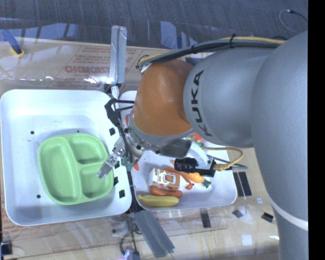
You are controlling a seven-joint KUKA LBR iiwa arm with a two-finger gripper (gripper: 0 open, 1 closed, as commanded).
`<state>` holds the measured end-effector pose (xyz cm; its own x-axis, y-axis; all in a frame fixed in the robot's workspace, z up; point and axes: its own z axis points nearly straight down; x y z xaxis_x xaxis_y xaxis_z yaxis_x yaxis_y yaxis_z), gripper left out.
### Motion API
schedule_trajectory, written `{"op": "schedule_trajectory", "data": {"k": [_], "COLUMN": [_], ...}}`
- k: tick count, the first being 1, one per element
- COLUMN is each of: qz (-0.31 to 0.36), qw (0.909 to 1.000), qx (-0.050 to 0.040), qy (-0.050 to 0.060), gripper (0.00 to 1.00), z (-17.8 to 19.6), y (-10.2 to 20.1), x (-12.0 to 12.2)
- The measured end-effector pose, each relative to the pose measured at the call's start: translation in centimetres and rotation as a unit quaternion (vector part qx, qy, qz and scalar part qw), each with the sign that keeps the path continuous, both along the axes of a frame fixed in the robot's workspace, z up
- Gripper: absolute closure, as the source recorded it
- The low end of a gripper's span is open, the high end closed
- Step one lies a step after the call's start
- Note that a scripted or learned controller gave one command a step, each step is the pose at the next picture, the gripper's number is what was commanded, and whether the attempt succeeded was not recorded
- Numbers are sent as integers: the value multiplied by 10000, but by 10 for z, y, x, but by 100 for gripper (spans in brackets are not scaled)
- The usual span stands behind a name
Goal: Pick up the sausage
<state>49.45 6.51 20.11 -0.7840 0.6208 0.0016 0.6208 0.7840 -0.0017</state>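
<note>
Sausage (161, 190): reddish-brown, lying in the right bin (225, 197) toward its near wall, long axis running roughly left to right across the view, tipped a little so the right end sits slightly nearer the camera. Touching or just beside a banana (158, 200), which lies along its near side on much the same axis. Just behind it, a small white and orange carton (167, 177); to the right of that, an orange carrot-like piece (192, 179) with a bit of green at its end.

By count: one sausage, one banana, one carton, one carrot-like piece, one green tray (76, 168), two white bins, one arm.

Tool (109, 166): well to the left of the sausage and apart from it, hanging over the right edge of the green tray in the left bin (21, 123), close to the wall shared by the two bins. Slim metallic tip angled down and to the left. Cannot tell whether apart or together; nothing seen gripped in it.

Green tray: three compartments, sitting in the middle of the left bin. Grey arm (244, 96) with its orange band (160, 102) covering the far part of the right bin. Wooden surface (54, 64) under both bins, with a clear sheet and scraps of tape
</note>
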Motion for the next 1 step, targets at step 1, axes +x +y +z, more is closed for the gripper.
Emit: {"op": "schedule_trajectory", "data": {"k": [1], "qz": [1066], "qw": [9943], "qx": [-1], "qy": [-17], "gripper": [0], "z": [-9], "y": [-68], "x": [25]}}
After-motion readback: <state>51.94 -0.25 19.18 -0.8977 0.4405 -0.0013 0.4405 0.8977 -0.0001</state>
